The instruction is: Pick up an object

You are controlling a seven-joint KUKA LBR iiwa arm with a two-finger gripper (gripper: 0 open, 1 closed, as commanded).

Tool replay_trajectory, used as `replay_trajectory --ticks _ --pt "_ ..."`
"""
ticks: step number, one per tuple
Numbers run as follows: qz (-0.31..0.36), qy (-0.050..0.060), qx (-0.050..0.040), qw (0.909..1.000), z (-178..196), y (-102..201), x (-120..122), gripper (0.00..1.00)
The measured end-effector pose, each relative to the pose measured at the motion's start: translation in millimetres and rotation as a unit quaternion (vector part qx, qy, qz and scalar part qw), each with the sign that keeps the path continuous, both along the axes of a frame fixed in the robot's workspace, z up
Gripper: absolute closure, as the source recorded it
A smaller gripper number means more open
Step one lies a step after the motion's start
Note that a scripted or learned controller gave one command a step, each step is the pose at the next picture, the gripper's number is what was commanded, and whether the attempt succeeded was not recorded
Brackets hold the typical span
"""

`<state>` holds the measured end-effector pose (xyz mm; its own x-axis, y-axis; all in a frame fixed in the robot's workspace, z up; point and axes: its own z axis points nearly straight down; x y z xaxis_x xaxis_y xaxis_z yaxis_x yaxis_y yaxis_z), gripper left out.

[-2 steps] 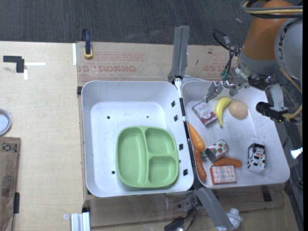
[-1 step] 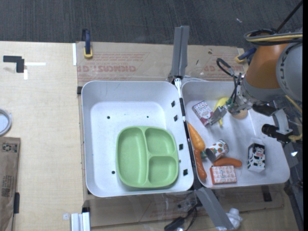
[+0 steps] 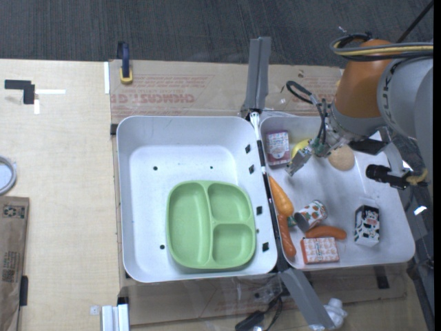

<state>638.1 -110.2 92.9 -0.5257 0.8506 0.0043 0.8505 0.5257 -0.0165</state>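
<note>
Reaching in low over the right bin (image 3: 386,254), the gripper (image 3: 301,158) hangs near the bin's far left corner. I cannot tell how it is set. Just beside it lies something small and yellow (image 3: 300,147), maybe touching. A small pink-and-white box (image 3: 278,147) sits just to its left. Nearer to me, below the gripper, lies a carrot (image 3: 280,195). Its long side runs toward me and a bit right, fat end nearest the gripper. A round tan ball (image 3: 341,158) sits on the gripper's other side.
</note>
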Motion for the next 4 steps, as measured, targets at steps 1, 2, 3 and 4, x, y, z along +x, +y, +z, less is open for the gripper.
replay_trajectory --ticks 1,2,3,4 --pt "-0.014 0.015 0.0006 0.9998 0.7 -0.5 11.8 0.00" --pt "-0.034 -0.006 0.0021 0.9994 36.1 -28.3 -66.5 0.00" --pt "0.020 -0.009 -0.0017 0.9998 4.7 -22.6 21.8 0.00" --pt "0.022 -0.017 -0.0010 0.9996 23.6 -20.2 28.8 1.00"
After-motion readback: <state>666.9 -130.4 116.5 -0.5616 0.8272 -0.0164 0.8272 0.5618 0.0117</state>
